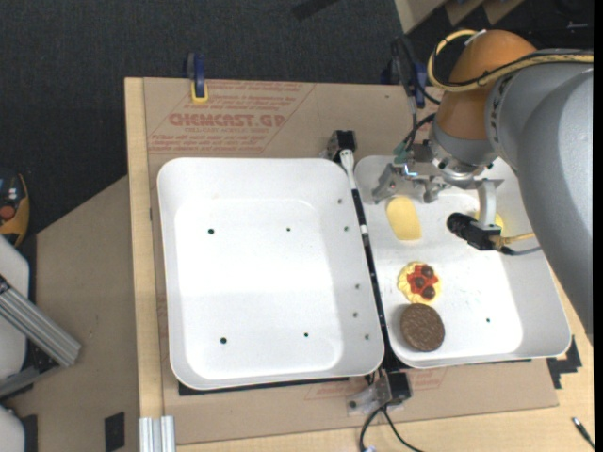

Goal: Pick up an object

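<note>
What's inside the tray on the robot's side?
The right bin holds a pale yellow block, a small round toy pizza and a brown cookie-like disc. The gripper hangs over its far end, hiding whatever lies beneath the arm.

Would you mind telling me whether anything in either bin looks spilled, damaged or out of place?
Nothing stands out. The yellow piece, the small pizza and the brown cookie lie apart in the right bin, none spilled. The gripper hovers by the yellow piece.
</note>
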`<state>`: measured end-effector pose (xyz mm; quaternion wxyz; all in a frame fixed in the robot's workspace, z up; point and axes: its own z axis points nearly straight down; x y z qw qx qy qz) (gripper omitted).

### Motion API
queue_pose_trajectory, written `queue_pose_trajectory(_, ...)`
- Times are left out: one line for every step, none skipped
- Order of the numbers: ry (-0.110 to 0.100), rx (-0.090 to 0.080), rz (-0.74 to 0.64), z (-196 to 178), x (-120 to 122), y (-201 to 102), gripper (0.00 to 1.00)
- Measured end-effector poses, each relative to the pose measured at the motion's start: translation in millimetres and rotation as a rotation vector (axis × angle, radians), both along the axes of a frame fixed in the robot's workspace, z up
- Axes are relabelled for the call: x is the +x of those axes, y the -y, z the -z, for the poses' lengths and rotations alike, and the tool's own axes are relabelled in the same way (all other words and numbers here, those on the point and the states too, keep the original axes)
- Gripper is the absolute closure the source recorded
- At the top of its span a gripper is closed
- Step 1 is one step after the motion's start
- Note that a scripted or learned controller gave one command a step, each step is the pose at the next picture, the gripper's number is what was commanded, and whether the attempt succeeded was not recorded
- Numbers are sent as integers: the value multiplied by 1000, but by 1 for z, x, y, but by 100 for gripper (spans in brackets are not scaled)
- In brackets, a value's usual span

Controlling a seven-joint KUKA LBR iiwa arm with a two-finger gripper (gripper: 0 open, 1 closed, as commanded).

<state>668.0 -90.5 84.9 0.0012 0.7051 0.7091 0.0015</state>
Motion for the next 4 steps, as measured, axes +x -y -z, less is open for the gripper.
queue_pose_trajectory(2,-2,4,-11,0,4,100)
queue_pose_trajectory(8,3,-5,-107,1,-94,100)
queue_pose_trajectory(17,2,0,-255,1,-126,100)
queue_pose_trajectory(-10,2,-2,-207,-21,-194,100)
